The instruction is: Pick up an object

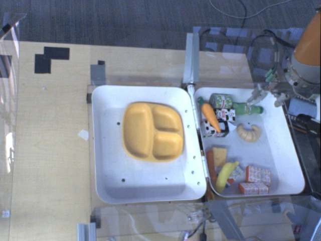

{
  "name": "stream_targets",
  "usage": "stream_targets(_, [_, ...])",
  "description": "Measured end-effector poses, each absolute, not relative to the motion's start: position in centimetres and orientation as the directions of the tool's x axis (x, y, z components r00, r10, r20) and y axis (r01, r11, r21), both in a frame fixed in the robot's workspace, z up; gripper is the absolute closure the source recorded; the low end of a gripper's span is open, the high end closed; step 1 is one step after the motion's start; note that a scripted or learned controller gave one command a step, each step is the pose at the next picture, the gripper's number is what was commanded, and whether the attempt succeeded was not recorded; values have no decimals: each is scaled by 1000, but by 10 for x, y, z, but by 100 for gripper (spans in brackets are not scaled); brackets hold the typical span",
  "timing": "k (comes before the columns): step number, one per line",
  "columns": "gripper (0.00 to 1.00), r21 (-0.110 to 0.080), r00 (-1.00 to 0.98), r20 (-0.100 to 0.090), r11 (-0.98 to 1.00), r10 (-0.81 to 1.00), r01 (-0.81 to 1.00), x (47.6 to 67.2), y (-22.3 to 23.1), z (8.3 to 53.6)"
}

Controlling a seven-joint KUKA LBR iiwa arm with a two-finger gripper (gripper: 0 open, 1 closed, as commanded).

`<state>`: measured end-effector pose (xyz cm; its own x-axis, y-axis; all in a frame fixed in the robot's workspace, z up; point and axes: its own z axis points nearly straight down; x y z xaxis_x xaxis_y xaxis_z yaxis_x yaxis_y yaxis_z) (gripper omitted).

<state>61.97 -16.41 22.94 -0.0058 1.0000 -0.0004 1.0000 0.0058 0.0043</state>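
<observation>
My gripper (pixel 267 96) hangs over the far right corner of the right bin (pixel 293 159), open with nothing between its fingers. Just left of it lies a green bottle (pixel 247 109) beside a green can (pixel 220 101). An orange carrot (pixel 210 117) and a black-and-white carton (pixel 222 127) sit further left. A croissant (pixel 249 132) rests in the middle of the bin. Toward the front are a tan block (pixel 218 156), a banana (pixel 225 173) and two red boxes (pixel 257 174).
The left bin (pixel 108 185) holds a yellow divided plate (pixel 152 131). A metal divider (pixel 189 59) runs between the bins at the back. Cables and grey arm parts (pixel 301 79) crowd the far right.
</observation>
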Motion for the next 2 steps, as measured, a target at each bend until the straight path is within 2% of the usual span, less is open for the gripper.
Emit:
stream_targets(1, [0, 8, -13, -2, 13, 1000, 1000, 636, -168, 284])
stream_targets(2, [0, 7, -13, -2, 13, 1000, 1000, 636, -168, 284])
